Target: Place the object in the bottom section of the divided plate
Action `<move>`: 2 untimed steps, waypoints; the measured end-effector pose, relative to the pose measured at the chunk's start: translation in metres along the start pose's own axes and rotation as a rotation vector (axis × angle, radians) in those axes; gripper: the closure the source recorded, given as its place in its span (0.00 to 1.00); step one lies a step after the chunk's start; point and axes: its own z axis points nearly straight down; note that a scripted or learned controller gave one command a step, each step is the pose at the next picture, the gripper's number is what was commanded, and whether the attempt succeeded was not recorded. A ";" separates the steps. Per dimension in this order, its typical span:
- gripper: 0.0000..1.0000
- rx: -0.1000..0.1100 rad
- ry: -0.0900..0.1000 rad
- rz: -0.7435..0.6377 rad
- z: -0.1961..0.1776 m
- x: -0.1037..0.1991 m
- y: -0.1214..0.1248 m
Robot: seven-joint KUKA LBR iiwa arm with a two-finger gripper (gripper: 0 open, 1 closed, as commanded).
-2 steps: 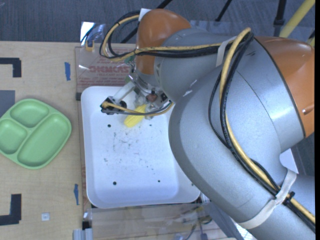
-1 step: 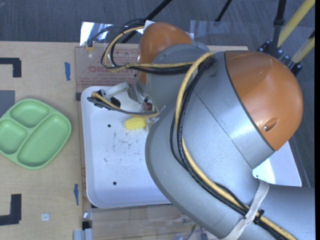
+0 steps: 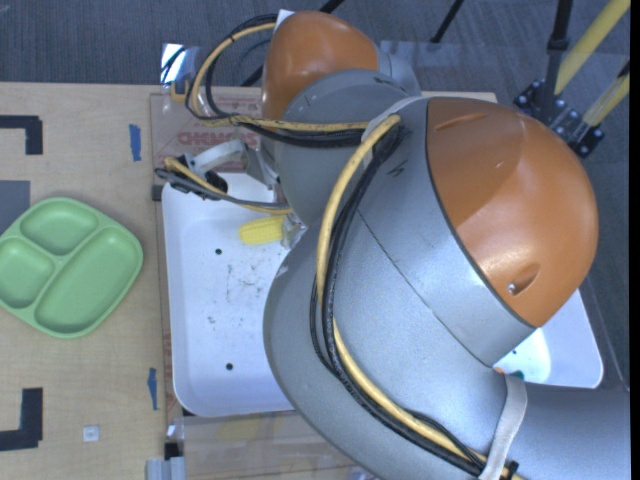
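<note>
The grey arm with its orange bands [image 3: 430, 268] is looming over the shallow white bin [image 3: 200, 368], covering most of it, while the small yellow object [image 3: 262, 232], blocky and possibly plastic, is lying on the bin's floor near the upper middle, right at the edge of the arm's wrist hardware. The gripper [image 3: 290, 226] seems to be sitting just beside that yellow piece, but the arm's body is hiding it, so I cannot tell how far it is open or whether it has hold of anything. The pale green divided plate [image 3: 68, 266], with two small compartments above and one large compartment below, is resting on the wooden bench top [image 3: 80, 138] to the left, well apart from the bin. The step in hand appears to be the pick. To do it well, the tool should be coming down centred over the yellow object, squared to its narrower sides, and lifting clear of the bin wall before travelling left to the plate's large lower compartment; a glancing approach would likely nudge the piece away.
</note>
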 end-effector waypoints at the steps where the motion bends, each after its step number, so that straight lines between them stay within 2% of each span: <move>1: 1.00 0.000 0.001 -0.001 -0.090 0.010 -0.020; 2: 1.00 -0.001 0.001 -0.025 -0.191 0.014 -0.014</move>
